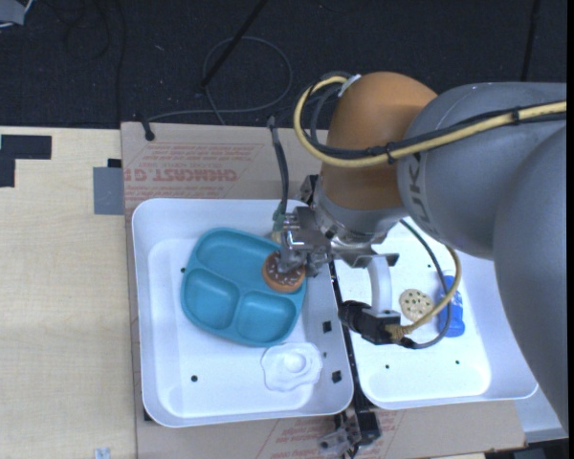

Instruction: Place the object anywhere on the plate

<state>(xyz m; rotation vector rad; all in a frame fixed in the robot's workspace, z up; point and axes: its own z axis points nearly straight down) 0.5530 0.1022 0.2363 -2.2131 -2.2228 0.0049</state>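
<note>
Teal plastic catches the eye first from the overhead camera: a divided plate with three compartments lies in the left white bin, tipped a little toward the bin's centre wall. Right at the plate's upper right rim sits the claw, and just under it a small round brown thing, a toy doughnut by the look of it, with a darker ring on top. The doughnut appears to be pinched at the claw's tip, overlapping the plate's edge; whether it already rests on the plate or hangs just over it, I cannot tell from this angle.

I'd judge the doughnut light and fairly stiff, a moulded toy, unlikely to break if let go from this low. Being round, it may roll or slide off the sloped rim, so across its sides is the sensible hold.

A crumpled white piece lies below the plate in the same bin. In the right bin there is a pale dotted cracker-like disc and a blue object.
</note>
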